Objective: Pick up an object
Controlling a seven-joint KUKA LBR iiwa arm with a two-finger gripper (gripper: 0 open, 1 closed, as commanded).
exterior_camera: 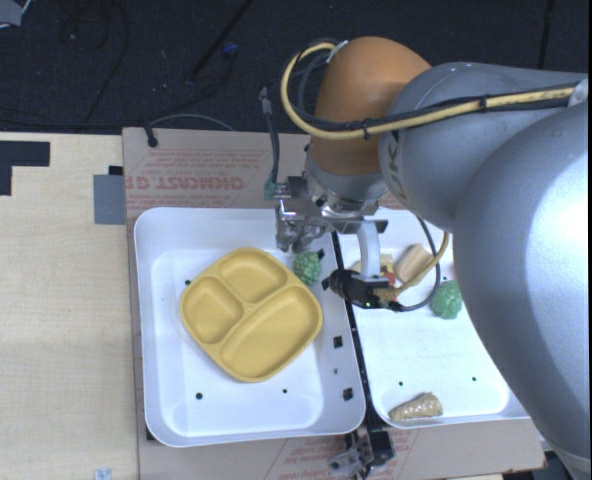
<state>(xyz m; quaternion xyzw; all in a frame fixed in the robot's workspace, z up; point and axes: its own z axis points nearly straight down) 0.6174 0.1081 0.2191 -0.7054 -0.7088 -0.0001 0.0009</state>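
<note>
We count two white bins: the left bin (166, 268) holds one yellow divided plate (251, 313) and one green lump (307, 265), just below the pincer (298, 230). The right bin (426, 353) holds three small items.

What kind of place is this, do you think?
Probably a robotics lab test bench: a grey arm reaches over two white bins holding a yellow divided plate and toy food.
</note>
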